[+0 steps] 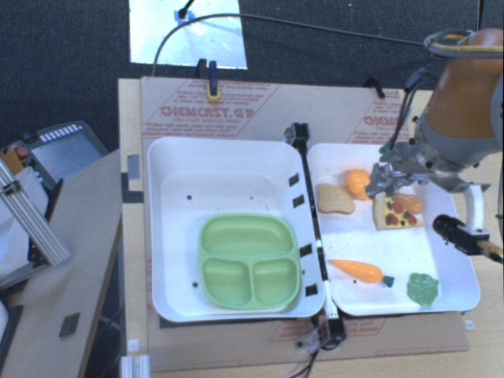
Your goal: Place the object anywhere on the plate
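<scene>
Plate (250,260) green, in left white bin (169,235); dark carpet (63,46) around bench.

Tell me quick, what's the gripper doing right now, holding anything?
Gripper: low in the right bin by the pizza slice and orange; open or closed cannot be told.

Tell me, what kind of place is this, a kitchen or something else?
Most likely a robotics lab bench, not a kitchen. A robot arm reaches over two white bins taped to cardboard, and the food, a carrot and a pizza slice, looks like plastic toys. Cables run across the dark floor.
</scene>
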Robot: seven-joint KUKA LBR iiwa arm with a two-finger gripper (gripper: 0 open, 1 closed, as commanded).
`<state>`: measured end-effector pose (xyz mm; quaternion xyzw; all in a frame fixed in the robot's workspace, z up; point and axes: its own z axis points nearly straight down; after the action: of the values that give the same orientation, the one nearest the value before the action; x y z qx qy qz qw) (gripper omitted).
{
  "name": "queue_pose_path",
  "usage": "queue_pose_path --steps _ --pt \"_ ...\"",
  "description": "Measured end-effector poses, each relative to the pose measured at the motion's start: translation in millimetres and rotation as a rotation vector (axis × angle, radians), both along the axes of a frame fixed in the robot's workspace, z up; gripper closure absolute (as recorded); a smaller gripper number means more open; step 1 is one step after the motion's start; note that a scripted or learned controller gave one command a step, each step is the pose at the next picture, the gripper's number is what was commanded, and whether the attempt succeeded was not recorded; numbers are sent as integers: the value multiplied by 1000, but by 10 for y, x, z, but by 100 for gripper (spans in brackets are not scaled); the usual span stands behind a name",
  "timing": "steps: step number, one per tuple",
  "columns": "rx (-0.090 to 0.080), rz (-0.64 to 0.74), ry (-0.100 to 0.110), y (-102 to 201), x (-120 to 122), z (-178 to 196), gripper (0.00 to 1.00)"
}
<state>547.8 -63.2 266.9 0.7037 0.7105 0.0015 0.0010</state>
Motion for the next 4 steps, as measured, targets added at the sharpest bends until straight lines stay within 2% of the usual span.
queue_pose_path --steps 2,3,4 --pt "0 -2 0 867 514 -9 100" --pt "0 -2 0 1339 694 -51 100" --pt "0 -2 0 1821 986 -186 100"
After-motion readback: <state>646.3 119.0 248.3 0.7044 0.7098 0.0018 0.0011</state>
